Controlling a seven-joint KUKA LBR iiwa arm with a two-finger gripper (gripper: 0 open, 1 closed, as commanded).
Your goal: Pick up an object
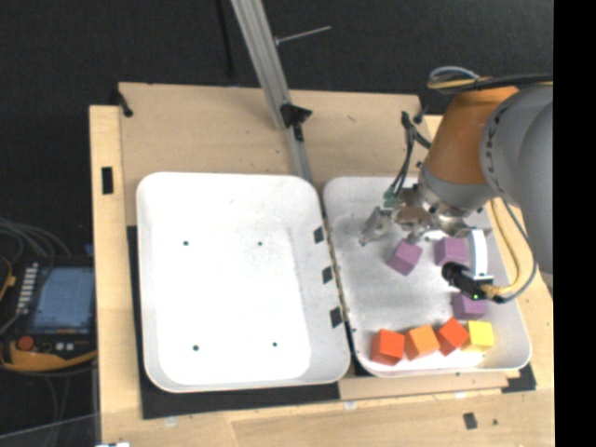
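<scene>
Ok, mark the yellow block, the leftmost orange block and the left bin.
yellow block (480, 333), camera view, top face.
leftmost orange block (387, 345), camera view, top face.
left bin (233, 287), camera view, bare floor.

Scene is evenly lit from above. Left bin (233, 277) is nearly overexposed. Only soft shadows are cast. Fine detail is softened; background (56, 45) is rendered dark.

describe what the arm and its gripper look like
The arm is thick, rounded and grey, with a broad orange band above the wrist. Thin dark cables run down beside the band to the gripper, which is small and of pale grey metal with darker parts.
</scene>
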